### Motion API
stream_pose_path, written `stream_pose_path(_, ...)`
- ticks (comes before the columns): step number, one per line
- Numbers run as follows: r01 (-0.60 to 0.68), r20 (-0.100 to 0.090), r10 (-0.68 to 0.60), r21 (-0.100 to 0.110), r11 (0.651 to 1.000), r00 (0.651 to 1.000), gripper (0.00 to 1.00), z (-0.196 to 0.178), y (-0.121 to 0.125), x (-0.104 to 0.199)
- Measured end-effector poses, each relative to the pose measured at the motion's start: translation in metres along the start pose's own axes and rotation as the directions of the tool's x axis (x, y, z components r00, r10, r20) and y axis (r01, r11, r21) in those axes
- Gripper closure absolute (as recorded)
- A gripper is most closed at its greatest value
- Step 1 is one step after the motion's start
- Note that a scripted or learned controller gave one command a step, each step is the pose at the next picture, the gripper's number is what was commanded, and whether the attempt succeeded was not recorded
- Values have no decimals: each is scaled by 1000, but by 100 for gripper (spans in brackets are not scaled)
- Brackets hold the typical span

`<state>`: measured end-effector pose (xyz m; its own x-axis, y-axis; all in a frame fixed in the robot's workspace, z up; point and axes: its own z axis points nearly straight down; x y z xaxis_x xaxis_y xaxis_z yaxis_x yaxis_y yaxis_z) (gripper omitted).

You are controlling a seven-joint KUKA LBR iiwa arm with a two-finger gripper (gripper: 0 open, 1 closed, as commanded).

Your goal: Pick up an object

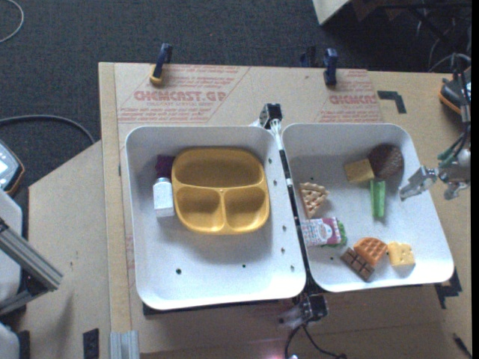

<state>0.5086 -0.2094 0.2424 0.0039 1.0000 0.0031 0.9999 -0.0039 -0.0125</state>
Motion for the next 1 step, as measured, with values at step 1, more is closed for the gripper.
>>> stream_pose_path(1,4,4,-4,-13,1000,1000,0,-7,3,1)
